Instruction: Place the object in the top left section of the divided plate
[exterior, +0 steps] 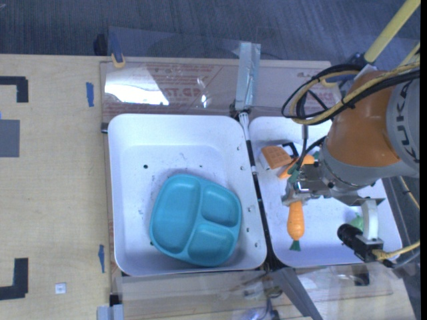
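In the left shallow white bin [167,139], a blue plastic divided plate [195,227] with every section bare. Nothing placed yet, so the lift, the carry across and the drop into the top left section all judged still to do. In the right shallow white bin [327,249], an orange toy carrot with a green tip [295,223], thick end just under the hand [298,187]. Touching or merely close — cannot tell; likewise whether the hand is apart or clamped. Near it, a flat orange piece [273,155].

"Where was this taken?"

"A robotics lab: a grey-and-orange KUKA arm [363,139], cables [313,89] looping, reaches from the right over two white bins [127,152] on a plywood bench [53,179] marked with blue tape [89,93]."
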{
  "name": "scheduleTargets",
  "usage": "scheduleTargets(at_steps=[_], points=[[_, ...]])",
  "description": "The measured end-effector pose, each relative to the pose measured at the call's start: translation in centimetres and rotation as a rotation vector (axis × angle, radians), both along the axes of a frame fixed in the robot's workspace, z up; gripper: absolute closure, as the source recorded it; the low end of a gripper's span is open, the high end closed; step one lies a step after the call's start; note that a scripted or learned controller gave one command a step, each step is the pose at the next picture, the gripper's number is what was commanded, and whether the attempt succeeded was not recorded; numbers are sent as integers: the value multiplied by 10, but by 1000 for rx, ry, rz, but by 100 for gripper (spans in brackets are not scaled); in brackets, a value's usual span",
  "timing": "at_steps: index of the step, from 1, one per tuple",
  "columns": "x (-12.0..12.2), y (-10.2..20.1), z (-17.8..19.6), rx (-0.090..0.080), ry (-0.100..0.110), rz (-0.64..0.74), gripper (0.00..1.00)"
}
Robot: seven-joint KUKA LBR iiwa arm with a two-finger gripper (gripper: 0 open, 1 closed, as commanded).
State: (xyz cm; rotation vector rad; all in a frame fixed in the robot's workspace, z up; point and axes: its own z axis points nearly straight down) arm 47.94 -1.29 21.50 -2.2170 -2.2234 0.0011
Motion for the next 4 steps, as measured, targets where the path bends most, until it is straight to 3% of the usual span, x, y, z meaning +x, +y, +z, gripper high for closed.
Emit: scheduleTargets(at_steps=[1,2,3,4], points=[[-1,-34,-32,0,3,91,100],[41,-41,19,-2,-6,204,100],[46,-20,-32,0,4,89,100],[114,88,-10,2,-4,239,100]])
